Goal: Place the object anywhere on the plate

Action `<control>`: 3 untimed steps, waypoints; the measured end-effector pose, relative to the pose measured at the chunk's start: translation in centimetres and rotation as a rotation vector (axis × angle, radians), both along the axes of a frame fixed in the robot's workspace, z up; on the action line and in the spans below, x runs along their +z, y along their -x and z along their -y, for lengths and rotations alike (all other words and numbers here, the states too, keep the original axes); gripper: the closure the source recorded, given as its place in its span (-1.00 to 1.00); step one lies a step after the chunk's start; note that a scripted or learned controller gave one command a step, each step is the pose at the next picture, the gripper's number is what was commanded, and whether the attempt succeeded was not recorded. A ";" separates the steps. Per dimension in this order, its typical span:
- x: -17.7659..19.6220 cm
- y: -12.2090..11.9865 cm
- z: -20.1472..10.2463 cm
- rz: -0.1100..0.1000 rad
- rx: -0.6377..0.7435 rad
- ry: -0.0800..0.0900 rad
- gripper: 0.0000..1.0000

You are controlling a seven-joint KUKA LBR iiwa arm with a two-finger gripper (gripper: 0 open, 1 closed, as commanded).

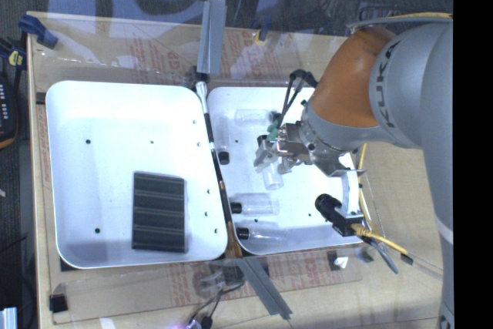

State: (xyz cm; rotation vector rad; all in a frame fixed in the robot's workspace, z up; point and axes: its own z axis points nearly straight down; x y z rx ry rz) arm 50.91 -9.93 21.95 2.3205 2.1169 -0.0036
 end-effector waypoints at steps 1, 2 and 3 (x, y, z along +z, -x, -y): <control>-3.0 -6.4 -6.6 -0.005 0.031 -0.001 1.00; -2.9 -14.1 -14.4 -0.003 -0.385 -0.002 1.00; 1.4 -14.5 -21.9 -0.002 -0.593 -0.001 1.00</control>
